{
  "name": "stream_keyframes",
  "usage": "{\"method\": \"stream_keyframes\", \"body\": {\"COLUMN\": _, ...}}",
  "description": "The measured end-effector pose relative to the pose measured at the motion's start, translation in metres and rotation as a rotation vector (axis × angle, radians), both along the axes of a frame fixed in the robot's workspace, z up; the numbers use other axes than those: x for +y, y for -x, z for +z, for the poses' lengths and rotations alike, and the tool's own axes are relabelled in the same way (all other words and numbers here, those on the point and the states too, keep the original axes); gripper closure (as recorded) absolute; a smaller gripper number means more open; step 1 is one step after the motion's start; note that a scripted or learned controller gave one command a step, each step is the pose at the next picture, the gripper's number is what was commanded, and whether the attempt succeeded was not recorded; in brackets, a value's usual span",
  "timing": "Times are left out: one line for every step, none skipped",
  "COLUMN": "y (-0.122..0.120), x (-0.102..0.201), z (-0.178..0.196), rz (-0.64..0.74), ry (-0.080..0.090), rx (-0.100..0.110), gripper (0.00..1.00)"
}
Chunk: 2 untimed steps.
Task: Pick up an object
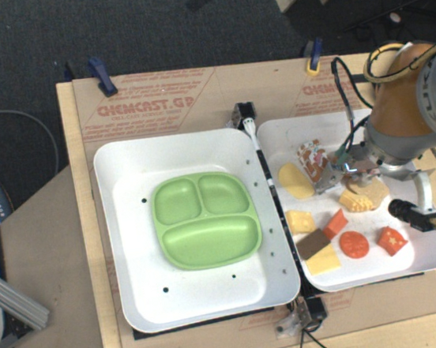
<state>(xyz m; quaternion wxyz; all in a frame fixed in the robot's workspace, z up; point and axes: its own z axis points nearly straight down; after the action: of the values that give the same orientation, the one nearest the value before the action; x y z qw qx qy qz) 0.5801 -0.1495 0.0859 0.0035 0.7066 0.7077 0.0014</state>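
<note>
The right bin (421, 262) holds several toy foods. A pale yellow lump (295, 181) lies near its left wall, and a speckled red and white packet (310, 157) sits just behind that. A ridged yellow piece (357, 203) and a tan piece (371, 186) lie mid-bin. Toward the front are a small yellow chunk (300, 220), an orange block (335, 223), a brown slab (312, 243), a yellow wedge (323, 260), a red tomato (355, 244) and a red strawberry (392, 240). My gripper (336, 175) hangs low over the bin's middle, between the packet and the ridged piece.
The left bin (137, 283) carries a green divided plate (205, 218). A black divider rail (264, 173) runs between the bins. The arm's orange band (399, 97) and grey wrist cover the right bin's back right part. Blue clamps (101, 75) hold the cardboard base.
</note>
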Motion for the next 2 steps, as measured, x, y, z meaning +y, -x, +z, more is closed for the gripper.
{"method": "stream_keyframes", "body": {"y": 0.067, "x": 0.008, "z": 0.003, "rz": -0.003, "ry": 0.001, "rx": -0.002, "gripper": 0.00}}
{"method": "stream_keyframes", "body": {"y": 0.064, "x": 0.005, "z": 0.014, "rz": -0.005, "ry": 0.007, "rx": -0.009, "gripper": 1.00}}
